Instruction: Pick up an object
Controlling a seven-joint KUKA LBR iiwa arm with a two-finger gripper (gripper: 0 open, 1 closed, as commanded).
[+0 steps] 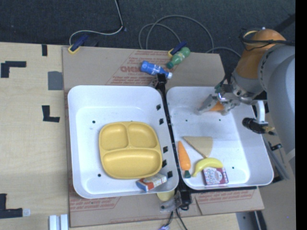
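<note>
My gripper (216,107) hangs over the far part of the right bin (254,150), with its fingers (205,106) spread open. A small orange piece (217,108) shows between them; I cannot tell whether they touch it. Nearer the front of this bin lie a tan wedge (199,144), an orange carrot (184,156), a yellow banana (207,165) and a maroon box (214,176). In the left bin (81,128) sit a yellow divided plate (130,149) and a small red, white and blue carton (152,182).
Beyond the bins, a blue bottle (154,69) and a green bottle (178,57) lie on the cardboard. Cables loop over the dark floor behind. The arm's grey body (280,95) stands over the right bin's right side.
</note>
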